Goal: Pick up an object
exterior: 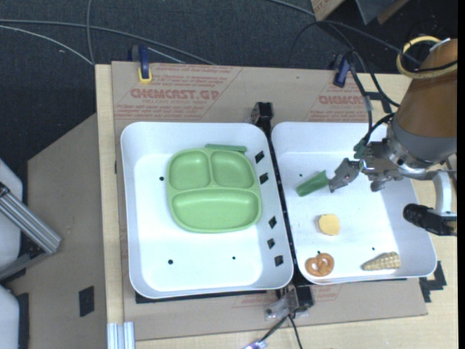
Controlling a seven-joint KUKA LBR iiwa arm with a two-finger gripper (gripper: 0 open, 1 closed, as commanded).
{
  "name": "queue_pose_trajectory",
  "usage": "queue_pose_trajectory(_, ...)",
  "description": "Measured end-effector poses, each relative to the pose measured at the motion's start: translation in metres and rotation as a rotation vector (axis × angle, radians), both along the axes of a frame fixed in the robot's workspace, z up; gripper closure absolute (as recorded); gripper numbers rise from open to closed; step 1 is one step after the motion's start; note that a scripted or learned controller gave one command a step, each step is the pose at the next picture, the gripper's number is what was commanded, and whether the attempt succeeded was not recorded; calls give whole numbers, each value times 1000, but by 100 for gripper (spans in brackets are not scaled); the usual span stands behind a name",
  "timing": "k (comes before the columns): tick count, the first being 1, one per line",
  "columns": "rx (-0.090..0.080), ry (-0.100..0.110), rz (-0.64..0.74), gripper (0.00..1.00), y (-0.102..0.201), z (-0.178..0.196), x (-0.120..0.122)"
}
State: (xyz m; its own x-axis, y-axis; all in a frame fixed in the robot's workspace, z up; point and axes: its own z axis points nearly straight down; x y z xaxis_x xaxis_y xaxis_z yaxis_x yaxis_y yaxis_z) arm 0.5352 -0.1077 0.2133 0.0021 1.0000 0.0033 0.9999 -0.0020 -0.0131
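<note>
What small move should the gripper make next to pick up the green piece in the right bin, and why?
Probably a short move toward the green piece and down. The gripper sits just to the right of it in the right bin, with one finger near its upper end, but the piece does not lie between the fingers. The other toys lie farther off, so the green one seems the easiest target.
</note>
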Motion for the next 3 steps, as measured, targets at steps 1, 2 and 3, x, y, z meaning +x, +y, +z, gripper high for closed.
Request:
queue_pose_trajectory(1,-2,-11,2,0,0,5,3)
queue_pose_trajectory(2,-1,-7,2,0,1,-41,10)
queue_pose_trajectory(3,-1,-5,1,0,-8,-92,5)
